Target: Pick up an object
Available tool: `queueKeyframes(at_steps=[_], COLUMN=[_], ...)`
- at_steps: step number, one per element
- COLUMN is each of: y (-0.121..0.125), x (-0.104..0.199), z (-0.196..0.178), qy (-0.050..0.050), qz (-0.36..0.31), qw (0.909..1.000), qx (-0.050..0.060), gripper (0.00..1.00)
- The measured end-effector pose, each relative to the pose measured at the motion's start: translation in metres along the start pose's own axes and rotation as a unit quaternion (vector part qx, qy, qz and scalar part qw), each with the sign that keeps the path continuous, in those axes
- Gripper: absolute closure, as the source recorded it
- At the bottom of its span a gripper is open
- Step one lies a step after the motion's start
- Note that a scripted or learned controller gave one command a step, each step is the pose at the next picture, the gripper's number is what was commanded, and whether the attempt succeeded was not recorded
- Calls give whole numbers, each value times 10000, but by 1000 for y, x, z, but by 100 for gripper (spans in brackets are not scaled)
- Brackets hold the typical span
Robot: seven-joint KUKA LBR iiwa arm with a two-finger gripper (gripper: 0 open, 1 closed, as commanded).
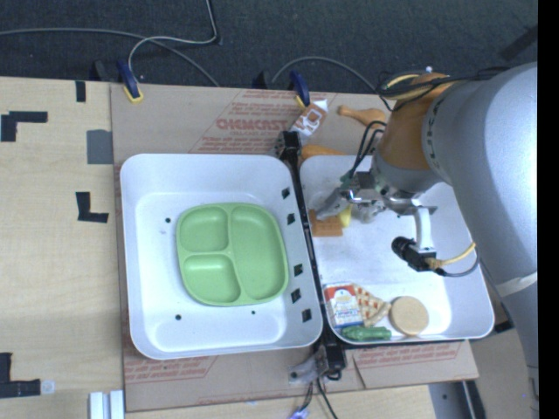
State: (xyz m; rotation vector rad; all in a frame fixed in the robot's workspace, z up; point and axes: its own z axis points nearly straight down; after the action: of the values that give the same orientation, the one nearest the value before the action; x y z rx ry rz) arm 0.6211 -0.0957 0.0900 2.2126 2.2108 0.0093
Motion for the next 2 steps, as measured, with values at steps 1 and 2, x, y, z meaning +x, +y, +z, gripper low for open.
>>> queueKeyframes(at_steps=[1, 2], y=[11, 9], x=[-2, -4], z=[1, 0], qy=[26, 24], qz=[-15, -14], qw=[10000, 10000], qx=[41, 6], gripper=[0, 0])
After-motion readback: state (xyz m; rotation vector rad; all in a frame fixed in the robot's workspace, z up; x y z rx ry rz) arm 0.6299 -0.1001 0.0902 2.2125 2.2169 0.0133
